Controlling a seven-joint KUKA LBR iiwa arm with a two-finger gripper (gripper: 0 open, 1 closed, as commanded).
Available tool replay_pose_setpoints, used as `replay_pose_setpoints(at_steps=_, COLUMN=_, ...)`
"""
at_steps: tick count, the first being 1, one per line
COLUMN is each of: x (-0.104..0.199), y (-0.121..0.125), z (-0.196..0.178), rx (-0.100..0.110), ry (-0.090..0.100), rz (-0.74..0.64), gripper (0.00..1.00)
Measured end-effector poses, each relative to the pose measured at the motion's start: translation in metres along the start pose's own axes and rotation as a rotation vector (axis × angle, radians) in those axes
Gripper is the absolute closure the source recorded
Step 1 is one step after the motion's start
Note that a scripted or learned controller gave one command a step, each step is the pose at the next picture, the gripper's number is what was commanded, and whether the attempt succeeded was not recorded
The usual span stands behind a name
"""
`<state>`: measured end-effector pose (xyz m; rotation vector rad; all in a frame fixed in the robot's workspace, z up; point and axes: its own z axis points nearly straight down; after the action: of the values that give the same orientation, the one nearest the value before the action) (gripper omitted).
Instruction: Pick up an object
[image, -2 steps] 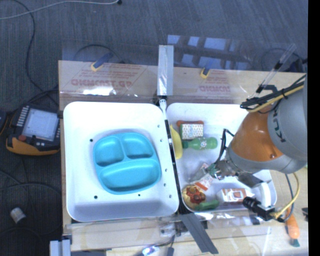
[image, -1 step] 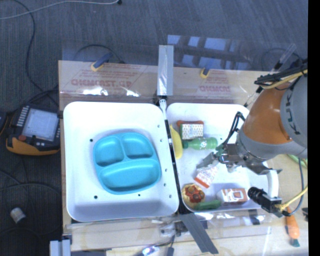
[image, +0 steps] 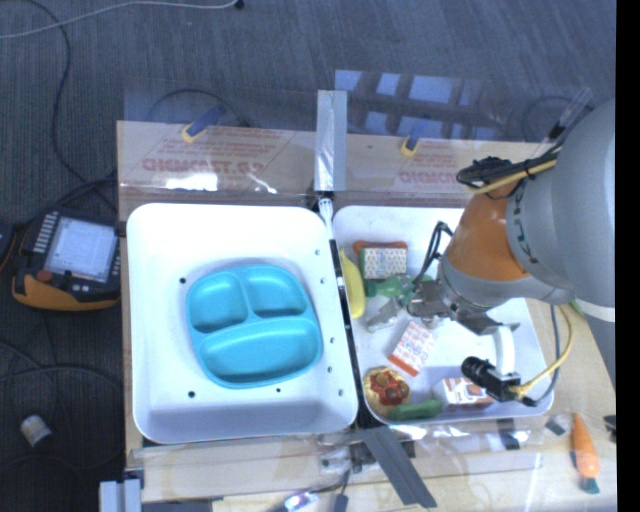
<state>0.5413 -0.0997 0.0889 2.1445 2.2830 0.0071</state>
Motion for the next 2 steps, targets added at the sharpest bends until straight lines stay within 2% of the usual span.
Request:
replay_pose_setpoints(at_steps=1, x=0.0005, y=0.0005, z=-0.0097, rx=0.000, ry=0.001, rz=-0.001, gripper=1.00)
replay_pose_setpoints(at_steps=2, x=0.0005, y=0.0002, z=-0.0095, rx=0.001, ry=0.001, rz=0.000, gripper=0.00)
